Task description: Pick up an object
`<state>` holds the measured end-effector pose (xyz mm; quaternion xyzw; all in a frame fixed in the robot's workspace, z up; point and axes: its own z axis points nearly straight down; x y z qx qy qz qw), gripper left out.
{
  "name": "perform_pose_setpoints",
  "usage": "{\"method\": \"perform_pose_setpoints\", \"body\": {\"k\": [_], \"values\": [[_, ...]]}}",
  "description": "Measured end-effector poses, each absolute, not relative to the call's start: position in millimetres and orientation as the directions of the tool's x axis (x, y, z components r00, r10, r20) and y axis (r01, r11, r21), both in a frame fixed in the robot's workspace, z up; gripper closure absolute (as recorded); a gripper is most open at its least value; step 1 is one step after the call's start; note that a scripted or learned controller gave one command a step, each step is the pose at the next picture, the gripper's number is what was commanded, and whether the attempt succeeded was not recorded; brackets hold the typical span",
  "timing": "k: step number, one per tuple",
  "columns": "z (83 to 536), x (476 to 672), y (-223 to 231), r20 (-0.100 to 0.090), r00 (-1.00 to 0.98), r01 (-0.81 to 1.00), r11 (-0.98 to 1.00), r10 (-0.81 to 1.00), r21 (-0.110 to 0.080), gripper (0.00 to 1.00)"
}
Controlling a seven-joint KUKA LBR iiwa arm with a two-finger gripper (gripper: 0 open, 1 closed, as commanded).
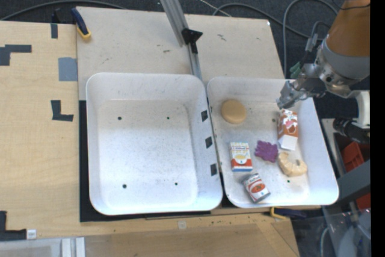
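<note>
gripper [289, 97] seen over right bin [313, 189], just above packet [288, 130] | finger state cannot be told

arm [352, 27]: cut off by the top and right edges; its base lies outside the picture.
gripper [290, 98]: small and dark against the bin rim; whether its tips touch the packet below cannot be told.
red-and-white packet [288, 130]: its top end sits under the gripper; print too small to read.
small carton [240, 156]: label too small to read.
red can [257, 187]: label blurred, brand unreadable.
purple object [266, 151]: shape too blurred to name.
tan lump [292, 165]: kind of thing unclear.
right bin [322, 186]: far right rim partly covered by the arm.
counter [36, 129]: cut off at the left and bottom edges.
</note>
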<state>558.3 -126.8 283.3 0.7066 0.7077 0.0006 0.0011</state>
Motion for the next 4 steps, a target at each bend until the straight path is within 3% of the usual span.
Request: {"method": "perform_pose_setpoints", "body": {"k": [1,2,4], "values": [[272.5,539.1,-72.9,0.001,-0.006,1.0,0.006,1.0,-0.003,1.0],[270.0,539.4,-23.4,0.001,-0.006,1.0,0.006,1.0,-0.002,1.0],[262.7,516.5,94.7,0.001,-0.008,1.0,0.008,1.0,-0.003,1.0]]}}
